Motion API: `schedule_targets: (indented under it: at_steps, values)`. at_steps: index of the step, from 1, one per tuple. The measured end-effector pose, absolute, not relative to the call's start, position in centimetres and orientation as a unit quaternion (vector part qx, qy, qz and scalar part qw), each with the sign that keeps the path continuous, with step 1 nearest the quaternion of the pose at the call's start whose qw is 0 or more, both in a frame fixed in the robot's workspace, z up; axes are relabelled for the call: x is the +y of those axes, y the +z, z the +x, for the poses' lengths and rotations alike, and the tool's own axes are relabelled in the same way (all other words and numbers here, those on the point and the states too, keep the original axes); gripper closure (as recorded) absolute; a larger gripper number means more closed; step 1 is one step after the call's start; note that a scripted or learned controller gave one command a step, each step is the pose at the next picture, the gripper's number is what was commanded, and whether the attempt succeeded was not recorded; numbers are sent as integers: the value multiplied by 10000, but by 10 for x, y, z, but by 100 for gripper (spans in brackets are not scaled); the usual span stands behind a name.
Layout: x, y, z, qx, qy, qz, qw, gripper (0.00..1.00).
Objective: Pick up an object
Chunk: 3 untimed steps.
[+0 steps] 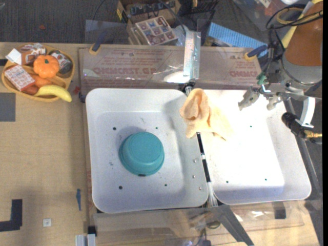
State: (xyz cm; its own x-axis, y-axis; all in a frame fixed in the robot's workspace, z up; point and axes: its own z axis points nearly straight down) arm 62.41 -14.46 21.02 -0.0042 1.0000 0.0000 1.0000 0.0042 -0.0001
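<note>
**Pincer released over the right bin; cloth and bowl available for pick**

Viewed from above at a slant. Hung over the far part of the right bin (287,178), pincer (258,100) spread wide with nothing between its fingers (245,101). Judged to be kept high and clear of the bin floor so as to leave room for a descent.

Draped across the ridge between the two bins: a crumpled cream cloth (197,109), bunched end raised on the ridge, thinner end spread onto the right bin's floor. Judged soft enough to sag down both sides and so to stay put there.

Set apparently mouth down near the middle of the left bin (97,117): a teal bowl (142,152), hence offering a smooth dome and no free rim to grip.

Lay toward the view's left of the pincer, both of them: cloth the nearer, yet apart from the fingers; bowl well apart, beyond the ridge. Judged the easier target: the cloth.

Kept aside on the desk (41,163), outside both bins: a dish of toy fruit (38,73).
</note>
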Motion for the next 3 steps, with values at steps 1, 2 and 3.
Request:
schedule_targets:
  at_steps: [1, 2, 3]
  values:
    - [-118, 96, 633, -7618, -12, -6478, -23, 0]
    - [-134, 90, 637, -8331, -29, -5531, -47, 0]
    - [-136, 102, 638, -8321, -49, -5545, -67, 100]
